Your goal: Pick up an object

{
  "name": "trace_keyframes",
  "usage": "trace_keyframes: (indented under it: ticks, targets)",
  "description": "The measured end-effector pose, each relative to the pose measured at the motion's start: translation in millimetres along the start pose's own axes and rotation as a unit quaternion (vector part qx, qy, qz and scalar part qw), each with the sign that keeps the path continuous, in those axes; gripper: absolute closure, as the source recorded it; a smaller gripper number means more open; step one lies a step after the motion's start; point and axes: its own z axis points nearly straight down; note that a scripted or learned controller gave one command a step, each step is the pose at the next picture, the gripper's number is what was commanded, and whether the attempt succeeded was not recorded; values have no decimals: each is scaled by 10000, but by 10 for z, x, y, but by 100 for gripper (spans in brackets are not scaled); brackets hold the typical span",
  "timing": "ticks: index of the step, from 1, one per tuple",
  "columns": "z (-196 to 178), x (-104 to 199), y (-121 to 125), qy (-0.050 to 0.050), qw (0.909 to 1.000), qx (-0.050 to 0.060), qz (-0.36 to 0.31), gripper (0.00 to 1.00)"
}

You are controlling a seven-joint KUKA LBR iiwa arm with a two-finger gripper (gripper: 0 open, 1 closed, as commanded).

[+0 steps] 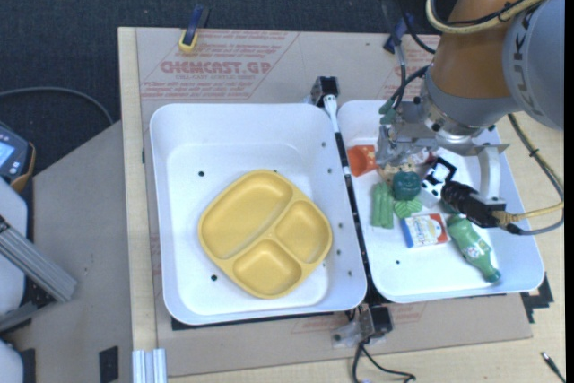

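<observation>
Beside the right bin [529, 269], the left bin [170, 193] of smooth white plastic holds one glossy yellow tray [265, 233] with three rounded compartments. Against the right bin's inner wall lie an orange piece [360, 160] and a ridged green item [384, 206]; a teal round object [406, 185], a blue-and-white packet [423, 230] and a green bottle [474, 248] lie further in. Whether the jaws [401, 159] are released or clenched, I cannot tell.

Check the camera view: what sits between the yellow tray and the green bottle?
In the camera view, between the yellow tray and green bottle: the bins' rims, a green piece, then a blue-and-white packet.
</observation>
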Motion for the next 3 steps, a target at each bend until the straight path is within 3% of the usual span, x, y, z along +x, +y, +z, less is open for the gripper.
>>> trace_keyframes:
  ticks: [1, 2, 3]
  targets:
    - [-45, 486, 145, 2, 10000, -1, -3, 100]
    - [129, 759, 139, 3, 10000, 43, 13, 100]
    - [180, 709, 254, -9, 10000, 10, 26, 100]
